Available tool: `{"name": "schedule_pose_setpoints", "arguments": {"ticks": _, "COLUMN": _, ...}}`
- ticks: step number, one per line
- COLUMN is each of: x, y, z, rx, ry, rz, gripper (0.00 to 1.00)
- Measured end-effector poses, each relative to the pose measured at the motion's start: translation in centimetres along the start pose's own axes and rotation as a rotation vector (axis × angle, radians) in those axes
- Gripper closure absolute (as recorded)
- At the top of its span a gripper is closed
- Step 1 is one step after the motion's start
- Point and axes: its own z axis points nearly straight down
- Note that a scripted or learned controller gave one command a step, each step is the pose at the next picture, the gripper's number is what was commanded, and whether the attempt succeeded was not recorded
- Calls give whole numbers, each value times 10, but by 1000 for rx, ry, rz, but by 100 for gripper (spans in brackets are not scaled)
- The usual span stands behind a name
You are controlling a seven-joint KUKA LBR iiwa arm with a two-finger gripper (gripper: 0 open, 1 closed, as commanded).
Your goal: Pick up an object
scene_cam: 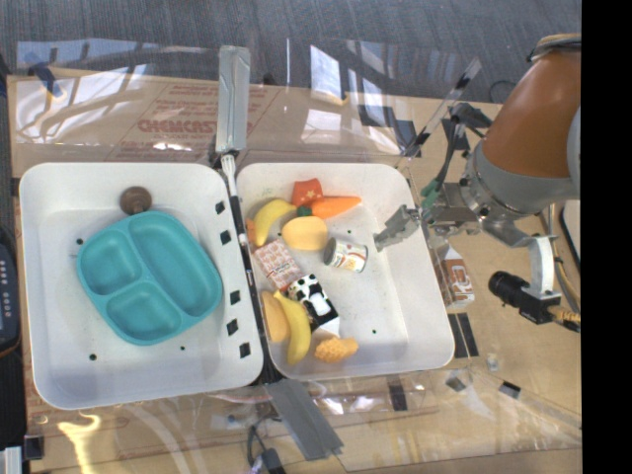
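My gripper (388,235) hangs over the right side of the right bin (400,309), just right of a small tin can (347,256) lying on its side. Nothing shows in it. Further left in this bin are an orange carrot (334,206), a red piece (306,192), a yellow banana (267,217), a yellow mango-like fruit (304,233) and a snack packet (276,263). Toward the front lie a black-and-white cow toy (312,296), two more bananas (286,322) and an orange pastry-like piece (336,349).
The left bin (44,363) bears a teal divided plate (148,276) and a small brown ball (135,200) at its back. A small packet (456,276) lies on the bench right of the right bin. The arm's body stands to the right.
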Motion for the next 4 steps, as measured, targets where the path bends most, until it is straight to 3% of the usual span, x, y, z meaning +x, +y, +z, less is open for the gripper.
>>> {"name": "schedule_pose_setpoints", "arguments": {"ticks": 1, "x": 20, "y": 36, "z": 132, "rx": 11, "ry": 3, "rz": -98, "gripper": 0}}
{"name": "schedule_pose_setpoints", "arguments": {"ticks": 2, "x": 39, "y": 15, "z": 178, "rx": -27, "ry": -6, "rz": -187, "gripper": 0}}
{"name": "schedule_pose_setpoints", "arguments": {"ticks": 3, "x": 41, "y": 18, "z": 165, "rx": -31, "ry": -4, "rz": -193, "gripper": 100}}
{"name": "schedule_pose_setpoints", "arguments": {"ticks": 4, "x": 65, "y": 39, "z": 180, "rx": -37, "ry": -6, "rz": 128, "gripper": 100}}
